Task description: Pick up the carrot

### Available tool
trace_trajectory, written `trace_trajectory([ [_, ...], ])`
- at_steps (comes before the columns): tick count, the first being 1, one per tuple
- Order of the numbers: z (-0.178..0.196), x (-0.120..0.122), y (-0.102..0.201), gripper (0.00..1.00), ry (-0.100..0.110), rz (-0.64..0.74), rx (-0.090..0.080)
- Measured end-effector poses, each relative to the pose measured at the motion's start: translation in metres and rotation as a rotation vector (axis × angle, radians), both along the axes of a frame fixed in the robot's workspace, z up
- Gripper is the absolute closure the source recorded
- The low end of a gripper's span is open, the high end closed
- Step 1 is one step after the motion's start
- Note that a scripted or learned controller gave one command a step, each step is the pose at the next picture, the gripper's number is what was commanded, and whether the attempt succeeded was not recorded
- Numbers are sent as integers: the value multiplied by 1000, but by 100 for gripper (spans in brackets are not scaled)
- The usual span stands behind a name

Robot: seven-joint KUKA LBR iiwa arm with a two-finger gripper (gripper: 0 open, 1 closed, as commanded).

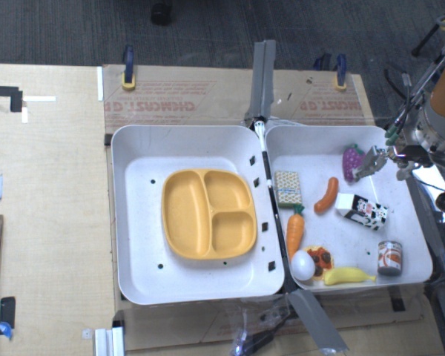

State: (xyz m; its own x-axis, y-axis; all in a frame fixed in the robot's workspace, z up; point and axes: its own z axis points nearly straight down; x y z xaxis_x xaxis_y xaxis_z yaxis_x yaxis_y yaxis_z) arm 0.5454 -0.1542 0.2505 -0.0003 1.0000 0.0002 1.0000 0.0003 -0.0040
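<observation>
Table (52, 199) with two white bins. Tool (372, 162) hangs released over right bin's far corner, nothing gripped. Carrot (294, 231) lies well left and nearer camera, beside divider. Pick not begun; approach, grasp, lift all left.

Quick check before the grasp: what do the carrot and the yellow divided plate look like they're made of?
The carrot looks like moulded toy plastic: even orange, smooth body, green stub top. The yellow divided plate also seems plastic, matte, one uniform colour, with soft rounded compartment walls. Neither can be confirmed from this view.
</observation>
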Motion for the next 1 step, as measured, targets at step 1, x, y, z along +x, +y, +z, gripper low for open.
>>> trace_trajectory([
  [1,-44,-68,2,0,0,174,1],
])
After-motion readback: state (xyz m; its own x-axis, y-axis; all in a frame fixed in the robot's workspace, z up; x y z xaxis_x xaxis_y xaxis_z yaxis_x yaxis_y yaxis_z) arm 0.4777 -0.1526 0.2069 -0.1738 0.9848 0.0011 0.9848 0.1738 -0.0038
